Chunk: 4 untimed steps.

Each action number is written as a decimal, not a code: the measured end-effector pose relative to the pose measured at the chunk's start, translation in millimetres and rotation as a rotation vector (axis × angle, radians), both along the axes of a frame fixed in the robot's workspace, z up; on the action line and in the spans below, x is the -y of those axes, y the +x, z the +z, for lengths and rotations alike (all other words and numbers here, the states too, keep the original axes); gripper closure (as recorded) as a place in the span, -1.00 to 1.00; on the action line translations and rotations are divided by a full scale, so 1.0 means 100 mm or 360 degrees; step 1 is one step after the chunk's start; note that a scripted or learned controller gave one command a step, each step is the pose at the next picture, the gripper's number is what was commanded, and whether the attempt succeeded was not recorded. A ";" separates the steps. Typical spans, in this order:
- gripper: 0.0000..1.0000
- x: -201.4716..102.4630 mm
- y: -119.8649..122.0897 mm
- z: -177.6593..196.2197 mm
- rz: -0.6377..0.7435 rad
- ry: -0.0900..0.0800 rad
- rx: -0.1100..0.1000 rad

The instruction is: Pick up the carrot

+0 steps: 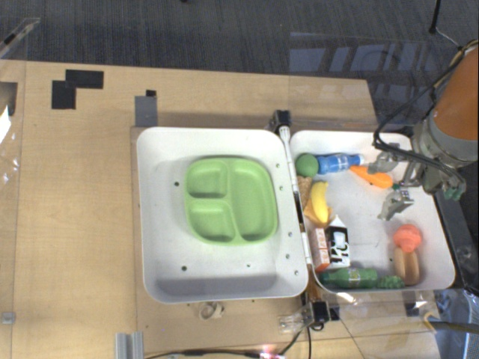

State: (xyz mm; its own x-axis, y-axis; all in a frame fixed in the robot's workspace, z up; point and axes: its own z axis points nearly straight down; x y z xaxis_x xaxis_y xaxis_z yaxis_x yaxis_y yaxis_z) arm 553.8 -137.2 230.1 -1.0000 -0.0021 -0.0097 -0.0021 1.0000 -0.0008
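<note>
One carrot (372,176) lies in the right bin (441,234), toward the 12 o'clock side of that bin, just at 3 o'clock from the cap end of a blue-labelled bottle (338,162). The carrot is orange and tapered, with its point toward 9 o'clock and its thicker end toward 3 o'clock, partly covered by the gripper (395,200) and its cabling. The gripper hangs at 5 o'clock from the carrot, close beside it; nothing is seen between the jaws, and whether they are spread or pressed together cannot be told from this angle.

Handling estimate: the carrot appears to be a moulded toy, so it is probably light, rigid and smooth-skinned. A smooth tapered body tends to slide out toward its narrow end under pressure. Recommended hold: across the thicker half, jaws closing square to the long axis. The pointed tip is a poor hold.

Clearance: the bottle sits near the tip. The banana (319,202) and the green ball (305,164) lie farther toward 9 o'clock. The left bin (161,260) carries a green divided plate (229,200) and is not involved
</note>
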 end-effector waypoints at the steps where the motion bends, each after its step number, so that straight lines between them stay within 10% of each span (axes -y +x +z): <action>1: -1.00 0.24 0.61 -0.48 -0.0047 0.0001 -0.0003; 2: -1.00 0.45 0.96 -1.40 -0.0274 0.0001 0.0008; 3: -1.00 0.39 1.08 -1.42 -0.0560 0.0004 -0.0032; 4: -1.00 0.29 0.81 -1.42 -0.0655 0.0006 0.0003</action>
State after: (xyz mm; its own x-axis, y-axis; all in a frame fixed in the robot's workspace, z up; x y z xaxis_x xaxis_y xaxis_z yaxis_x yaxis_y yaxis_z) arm 634.3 -166.3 88.1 -0.9172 0.3983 -0.0111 0.3983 0.9173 0.0034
